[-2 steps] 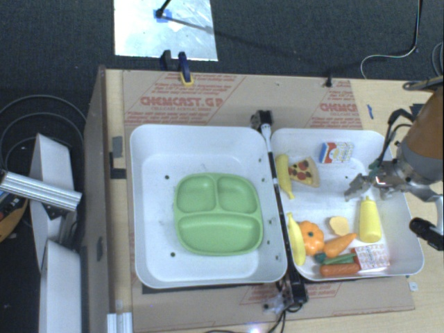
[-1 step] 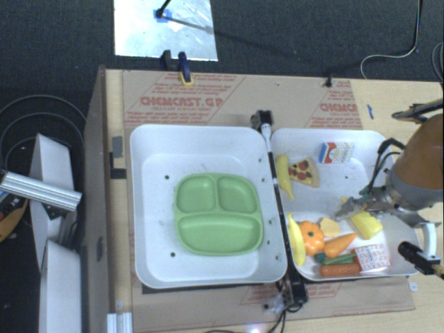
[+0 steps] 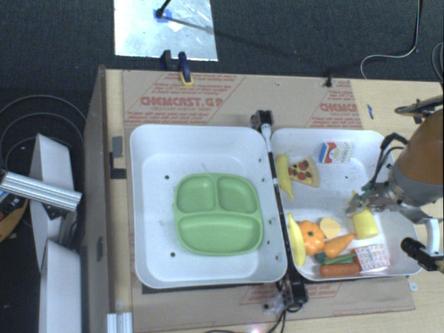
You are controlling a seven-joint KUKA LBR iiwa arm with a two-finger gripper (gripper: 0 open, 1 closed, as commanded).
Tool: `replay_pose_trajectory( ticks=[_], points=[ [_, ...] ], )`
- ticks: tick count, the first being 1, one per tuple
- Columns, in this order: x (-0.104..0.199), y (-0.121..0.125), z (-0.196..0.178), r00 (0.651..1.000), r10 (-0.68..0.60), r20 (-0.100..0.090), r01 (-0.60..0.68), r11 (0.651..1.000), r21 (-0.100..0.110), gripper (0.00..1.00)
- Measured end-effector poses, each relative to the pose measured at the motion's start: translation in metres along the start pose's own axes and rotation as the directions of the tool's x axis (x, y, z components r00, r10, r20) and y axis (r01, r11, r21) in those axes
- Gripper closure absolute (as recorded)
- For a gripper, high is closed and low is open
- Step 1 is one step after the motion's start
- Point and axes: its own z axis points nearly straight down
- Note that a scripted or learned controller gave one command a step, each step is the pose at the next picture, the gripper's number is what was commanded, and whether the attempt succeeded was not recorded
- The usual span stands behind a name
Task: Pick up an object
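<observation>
Just below the pincer in the right bin, a yellow block stands roughly upright; whether the pincer grips cannot be told. Left of it lie a carrot, an orange and a pizza slice.

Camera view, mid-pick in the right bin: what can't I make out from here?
- Gripper: too small and blurred in the camera view to tell how its fingers stand, or whether it touches the yellow block.
- Arm: cut off by the right edge.
- Food pile at the right bin's front: carrot, orange and red-printed box overlap, hiding what lies beneath.
</observation>
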Motion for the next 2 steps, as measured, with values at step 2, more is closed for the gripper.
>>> replay_pose_trajectory(
  ticks=[2],
  points=[
    [0.124,0.035,-0.091,1.0,-0.012,-0.003,0.012,1.0,-0.003,1.0]
  ],
)
